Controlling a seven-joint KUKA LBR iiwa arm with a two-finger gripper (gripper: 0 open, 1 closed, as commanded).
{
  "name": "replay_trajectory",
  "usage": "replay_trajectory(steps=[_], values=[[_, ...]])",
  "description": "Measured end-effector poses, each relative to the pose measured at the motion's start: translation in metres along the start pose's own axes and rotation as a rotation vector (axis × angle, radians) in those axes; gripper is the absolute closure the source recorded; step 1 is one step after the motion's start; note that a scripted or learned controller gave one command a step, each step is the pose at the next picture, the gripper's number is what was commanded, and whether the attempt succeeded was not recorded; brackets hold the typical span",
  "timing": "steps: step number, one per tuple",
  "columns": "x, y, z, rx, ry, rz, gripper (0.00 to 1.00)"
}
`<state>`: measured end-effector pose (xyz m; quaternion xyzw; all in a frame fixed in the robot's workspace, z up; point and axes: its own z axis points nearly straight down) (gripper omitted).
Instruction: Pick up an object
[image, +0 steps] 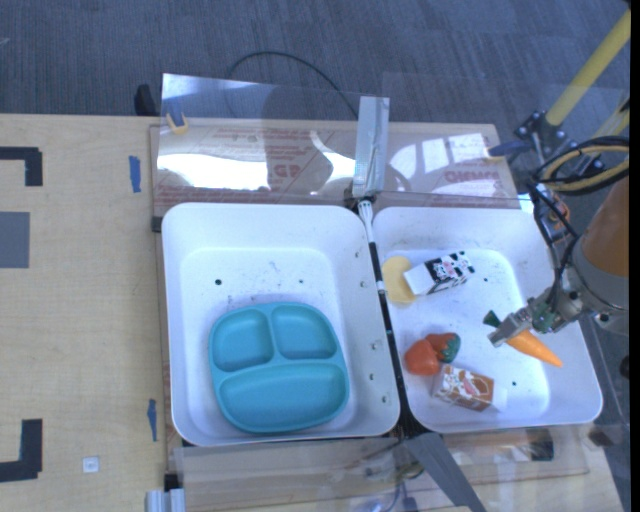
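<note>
Tray (279, 368) fills left bin (190, 300); carrot (534, 347) in right bin (570, 395).

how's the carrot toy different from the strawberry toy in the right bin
The carrot is long, tapered and orange; the strawberry is rounder and red-orange with a green top. The carrot lies by the gripper near the bin's right side; the strawberry sits nearer the middle divider, beside the small carton. Both lie loose in the right bin.

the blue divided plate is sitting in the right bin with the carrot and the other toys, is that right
Not quite. The camera view shows the blue divided plate in the left bin. The carrot and the other toys lie in the right bin.
</note>
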<state>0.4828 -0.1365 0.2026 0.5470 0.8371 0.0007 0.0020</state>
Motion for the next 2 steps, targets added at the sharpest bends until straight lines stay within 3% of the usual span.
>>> replay_trajectory(steps=[1, 2], values=[[-0.003, -0.004, 0.018, 0.009, 0.007, 0.14, 1.0], [0.01, 0.053, -0.01, 0.002, 0.002, -0.185, 1.0]])
